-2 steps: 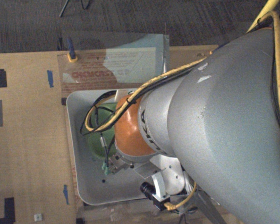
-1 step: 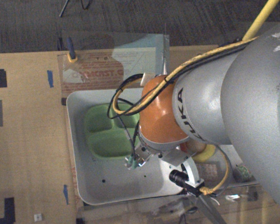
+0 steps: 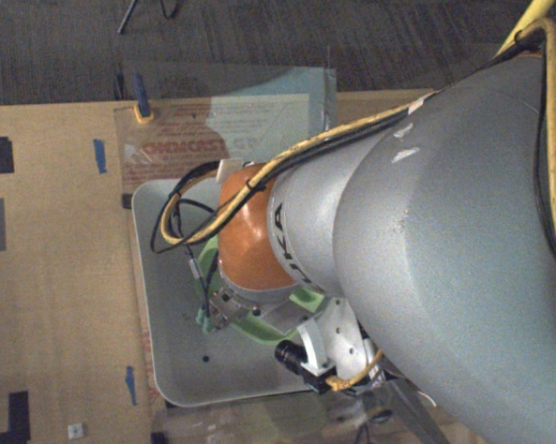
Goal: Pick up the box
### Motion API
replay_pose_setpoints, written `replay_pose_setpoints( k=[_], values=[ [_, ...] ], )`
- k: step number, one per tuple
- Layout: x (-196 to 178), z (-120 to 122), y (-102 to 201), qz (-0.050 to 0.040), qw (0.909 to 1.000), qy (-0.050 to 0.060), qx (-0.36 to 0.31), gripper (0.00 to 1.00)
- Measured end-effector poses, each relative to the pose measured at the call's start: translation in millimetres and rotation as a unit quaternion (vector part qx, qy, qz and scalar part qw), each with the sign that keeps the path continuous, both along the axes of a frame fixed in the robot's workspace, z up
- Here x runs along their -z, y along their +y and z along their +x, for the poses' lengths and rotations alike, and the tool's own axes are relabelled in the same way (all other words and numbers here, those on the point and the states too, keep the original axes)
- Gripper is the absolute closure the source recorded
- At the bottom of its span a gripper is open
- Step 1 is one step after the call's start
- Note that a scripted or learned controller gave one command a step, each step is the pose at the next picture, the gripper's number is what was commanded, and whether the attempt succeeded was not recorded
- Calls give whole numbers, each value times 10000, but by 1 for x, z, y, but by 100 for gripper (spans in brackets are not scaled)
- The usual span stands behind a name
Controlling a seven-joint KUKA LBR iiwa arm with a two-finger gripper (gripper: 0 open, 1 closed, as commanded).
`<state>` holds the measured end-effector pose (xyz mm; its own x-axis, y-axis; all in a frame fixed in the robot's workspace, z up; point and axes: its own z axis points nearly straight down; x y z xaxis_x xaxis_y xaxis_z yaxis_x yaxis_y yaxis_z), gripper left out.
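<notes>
My grey arm [image 3: 429, 226] reaches in from the right and covers most of the white bin [image 3: 165, 298]. Its orange band [image 3: 246, 237] hangs over the bin's middle. Below the band, the gripper [image 3: 210, 310] points down toward the bin floor, with green parts showing at its left edge. The arm's body hides the fingers and whatever lies under them. Yellow and black cables [image 3: 179, 218] loop from the wrist over the bin's upper left.
A small dark speck [image 3: 205, 359] lies on the bin floor near the front left. A clear plastic sheet [image 3: 244, 125] stands behind the bin. The brown cardboard bench [image 3: 56, 277] with blue tape marks [image 3: 100, 154] stretches to the left.
</notes>
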<state>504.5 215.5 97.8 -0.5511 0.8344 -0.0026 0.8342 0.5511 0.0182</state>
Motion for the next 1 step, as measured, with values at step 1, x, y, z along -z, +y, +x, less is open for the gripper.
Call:
replay_pose_setpoints(
  k=[1],
  values=[
    [3,-25,-4,-43,9996,79,-266,100]
  ],
)
